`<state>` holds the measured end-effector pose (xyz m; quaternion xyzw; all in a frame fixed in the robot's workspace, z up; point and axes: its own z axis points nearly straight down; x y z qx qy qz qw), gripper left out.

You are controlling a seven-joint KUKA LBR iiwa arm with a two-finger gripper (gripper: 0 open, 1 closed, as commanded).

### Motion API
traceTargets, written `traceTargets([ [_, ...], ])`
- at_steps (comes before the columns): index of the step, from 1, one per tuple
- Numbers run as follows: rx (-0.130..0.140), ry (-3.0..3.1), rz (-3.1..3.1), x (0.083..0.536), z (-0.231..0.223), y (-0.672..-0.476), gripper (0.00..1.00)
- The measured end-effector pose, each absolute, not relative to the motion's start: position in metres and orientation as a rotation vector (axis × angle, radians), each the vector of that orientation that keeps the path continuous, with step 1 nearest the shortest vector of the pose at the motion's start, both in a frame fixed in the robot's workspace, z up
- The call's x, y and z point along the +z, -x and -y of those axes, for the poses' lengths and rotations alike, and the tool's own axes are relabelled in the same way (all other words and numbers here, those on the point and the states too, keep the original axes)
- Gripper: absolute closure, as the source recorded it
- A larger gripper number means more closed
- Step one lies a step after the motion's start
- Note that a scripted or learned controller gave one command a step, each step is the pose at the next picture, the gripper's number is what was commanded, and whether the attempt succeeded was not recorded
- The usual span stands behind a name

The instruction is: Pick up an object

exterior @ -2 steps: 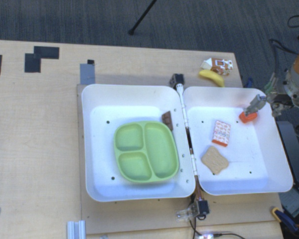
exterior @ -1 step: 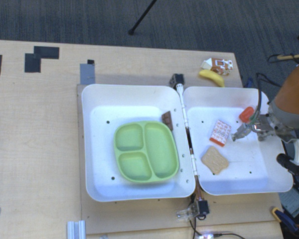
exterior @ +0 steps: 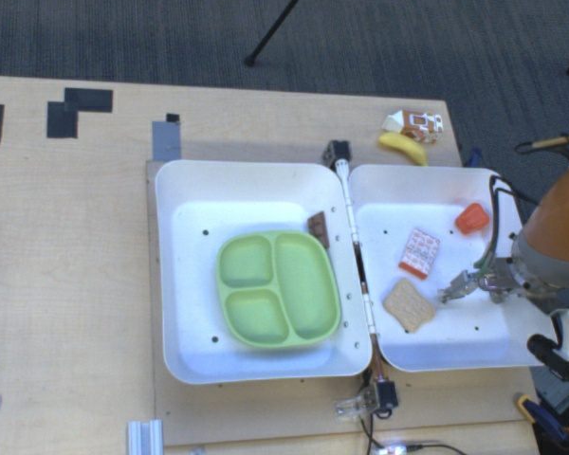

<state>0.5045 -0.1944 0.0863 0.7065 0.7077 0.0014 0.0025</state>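
Observation:
In the right bin (exterior: pixel 474 349) lie a tan slice of toast (exterior: pixel 409 305), a red-and-white packet (exterior: pixel 419 252) and an orange-red piece (exterior: pixel 472 218). My gripper (exterior: pixel 458 287) hangs low over this bin, just right of the toast and below-right of the packet, apart from both. Nothing shows in its grasp. A green divided plate (exterior: pixel 278 289) fills the middle of the left bin (exterior: pixel 185 254), with a small brown piece (exterior: pixel 317 224) by its upper right rim.
A yellow banana (exterior: pixel 403 146) and a small carton (exterior: pixel 417 123) lie on the bench behind the right bin. The arm's orange band (exterior: pixel 561 226) stands over the right bin's right edge. Cables run along the front edge.

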Motion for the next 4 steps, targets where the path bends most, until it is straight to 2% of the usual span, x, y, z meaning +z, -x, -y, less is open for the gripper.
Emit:
traceTargets([
  [1,0.010,-2.211,-2.217,0.098,0.194,-0.507,1.00],
  [2,0.010,-2.211,-2.217,0.098,0.194,-0.507,0.00],
  [3,0.014,-2.208,-2.217,0.109,0.194,-0.508,1.00],
  [4,0.014,-2.207,-2.218,0.109,0.194,-0.508,0.00],
])
